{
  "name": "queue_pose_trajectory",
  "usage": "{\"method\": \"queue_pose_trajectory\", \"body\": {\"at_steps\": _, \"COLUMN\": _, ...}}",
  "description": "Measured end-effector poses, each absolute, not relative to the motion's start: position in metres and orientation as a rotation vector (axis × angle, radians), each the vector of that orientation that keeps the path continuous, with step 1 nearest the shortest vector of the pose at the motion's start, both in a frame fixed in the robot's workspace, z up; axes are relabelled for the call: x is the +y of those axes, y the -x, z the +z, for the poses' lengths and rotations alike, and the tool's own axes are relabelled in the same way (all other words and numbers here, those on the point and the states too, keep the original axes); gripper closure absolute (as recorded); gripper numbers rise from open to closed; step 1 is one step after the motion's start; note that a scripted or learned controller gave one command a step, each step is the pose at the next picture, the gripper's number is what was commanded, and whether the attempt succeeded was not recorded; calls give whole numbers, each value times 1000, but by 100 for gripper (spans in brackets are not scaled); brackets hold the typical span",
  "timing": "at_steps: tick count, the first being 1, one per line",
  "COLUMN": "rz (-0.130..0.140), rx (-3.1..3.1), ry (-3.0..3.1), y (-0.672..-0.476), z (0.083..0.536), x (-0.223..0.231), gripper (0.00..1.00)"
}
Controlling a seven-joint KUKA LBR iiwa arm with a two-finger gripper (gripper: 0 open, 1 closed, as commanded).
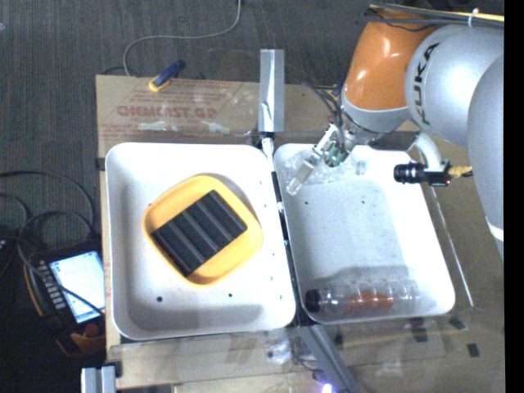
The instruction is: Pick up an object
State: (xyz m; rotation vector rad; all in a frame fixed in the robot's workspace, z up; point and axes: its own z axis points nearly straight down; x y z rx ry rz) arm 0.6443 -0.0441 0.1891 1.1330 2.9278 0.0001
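Clear ribbed plastic bottle (364, 299); smooth bin (370, 219)

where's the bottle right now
The bottle lies on its side along the near edge of the right bin, cap pointing toward the left bin, well away from the end effector at the bin's far left corner.

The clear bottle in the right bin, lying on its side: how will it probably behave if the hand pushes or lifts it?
The clear bottle lies on its side against the right bin's near wall, so a push may roll it. Its smooth, see-through plastic looks slippery and probably light. The ribbed body may flex under a squeeze.
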Motion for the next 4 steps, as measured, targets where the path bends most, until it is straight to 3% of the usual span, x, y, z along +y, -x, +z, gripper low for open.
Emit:
{"method": "queue_pose_trajectory", "body": {"at_steps": 1, "rz": -1, "rx": 2842, "ry": -1334, "y": -620, "z": 194, "x": -124, "gripper": 0}}
{"method": "queue_pose_trajectory", "body": {"at_steps": 2, "rz": -1, "rx": 2842, "ry": -1334, "y": -620, "z": 194, "x": -124, "gripper": 0}}
{"method": "queue_pose_trajectory", "body": {"at_steps": 3, "rz": 0, "rx": 2762, "ry": -1497, "y": -547, "z": 166, "x": -146, "gripper": 0}}
{"method": "queue_pose_trajectory", "body": {"at_steps": 4, "rz": -3, "rx": 2531, "ry": -1857, "y": -552, "z": 214, "x": -193, "gripper": 0}}
